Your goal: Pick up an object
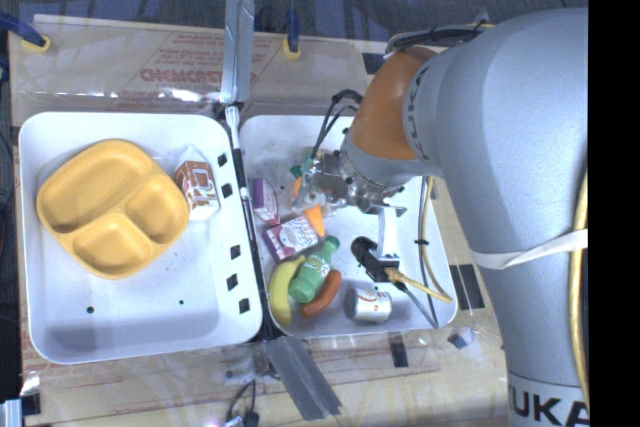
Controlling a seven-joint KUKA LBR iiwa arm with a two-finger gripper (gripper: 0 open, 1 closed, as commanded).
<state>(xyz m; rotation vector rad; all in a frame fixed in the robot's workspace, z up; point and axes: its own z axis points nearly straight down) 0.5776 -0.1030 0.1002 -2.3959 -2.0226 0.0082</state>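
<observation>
Slantwise, the green bottle (313,269) points its cap toward the tool (318,183); grip state unclear.

Pincer (318,177) fingers hidden among clutter

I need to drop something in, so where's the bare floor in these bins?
Free: the left white bin below the yellow divided tray and small carton. Crowded: the right white bin, around the green bottle and gripper.
</observation>
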